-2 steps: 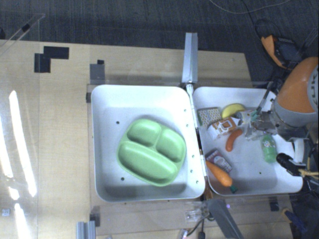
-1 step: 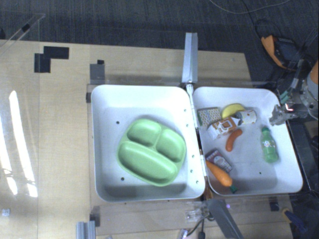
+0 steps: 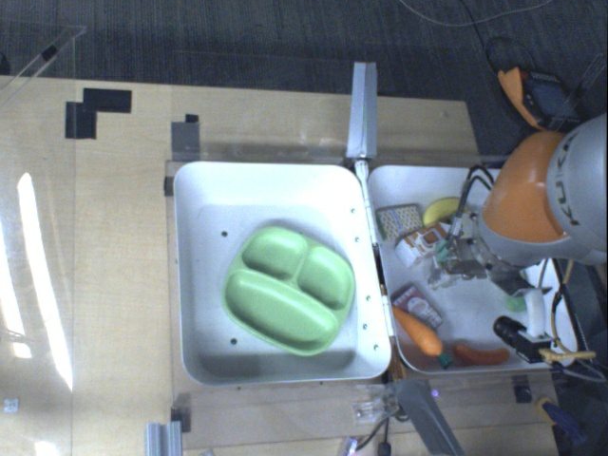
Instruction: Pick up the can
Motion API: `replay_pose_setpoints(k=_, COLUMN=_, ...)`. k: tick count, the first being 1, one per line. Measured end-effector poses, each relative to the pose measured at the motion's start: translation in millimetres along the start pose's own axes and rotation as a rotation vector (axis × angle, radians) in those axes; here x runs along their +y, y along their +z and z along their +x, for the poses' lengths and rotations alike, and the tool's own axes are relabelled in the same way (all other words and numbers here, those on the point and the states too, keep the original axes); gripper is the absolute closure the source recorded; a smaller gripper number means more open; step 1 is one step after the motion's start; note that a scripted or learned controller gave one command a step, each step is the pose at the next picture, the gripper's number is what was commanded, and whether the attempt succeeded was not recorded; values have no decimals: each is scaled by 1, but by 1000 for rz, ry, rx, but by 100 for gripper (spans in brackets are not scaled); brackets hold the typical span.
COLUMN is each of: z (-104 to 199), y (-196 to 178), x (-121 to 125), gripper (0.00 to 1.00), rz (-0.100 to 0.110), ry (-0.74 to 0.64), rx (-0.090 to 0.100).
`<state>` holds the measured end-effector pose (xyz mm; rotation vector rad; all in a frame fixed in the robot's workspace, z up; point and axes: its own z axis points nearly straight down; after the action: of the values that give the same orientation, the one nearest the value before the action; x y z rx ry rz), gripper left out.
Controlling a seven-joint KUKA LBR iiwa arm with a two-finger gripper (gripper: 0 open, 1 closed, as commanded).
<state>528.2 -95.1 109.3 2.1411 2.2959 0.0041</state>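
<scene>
Seemingly the can beneath the tool, its axis unreadable; tool's state impossible to tell.

no readable text, labels too blurred

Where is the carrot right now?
The carrot lies in the right bin, near its front left corner, between a small packet and a red pepper.
</scene>
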Motion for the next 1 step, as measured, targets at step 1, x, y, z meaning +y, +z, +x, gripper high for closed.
replay_pose_setpoints(k=1, z=26, y=-76, x=-10, gripper=100, rz=-2, ry=109, rx=0)
